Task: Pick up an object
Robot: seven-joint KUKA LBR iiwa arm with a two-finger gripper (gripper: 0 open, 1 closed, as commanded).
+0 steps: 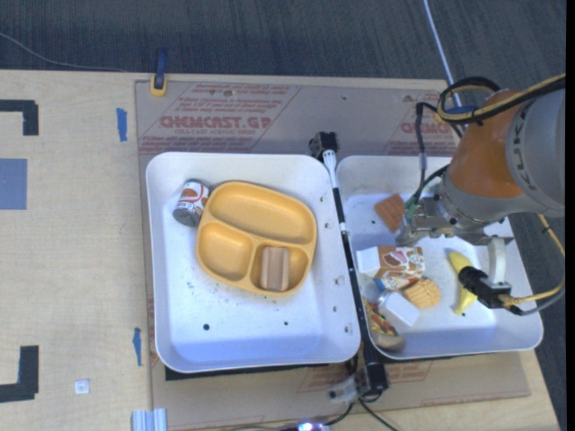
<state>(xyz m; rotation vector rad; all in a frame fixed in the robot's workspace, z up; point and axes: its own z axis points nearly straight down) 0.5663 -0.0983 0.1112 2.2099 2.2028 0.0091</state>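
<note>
dark carpet lies beyond the desk (72, 241), where two white bins sit side by side. over the right bin (521, 330) the gripper (411, 227) hangs low above a heap of small things; i cannot tell how it is set. just under it lies a printed packet (402, 263), with a waffle-patterned cracker (422, 293), a brown square (390, 210) and a yellow banana (462, 281) close around. the left bin (171, 312) holds a yellow divided tray (247, 218) with a brown block (274, 268) in one compartment, and a small can (189, 202) beside it
</note>
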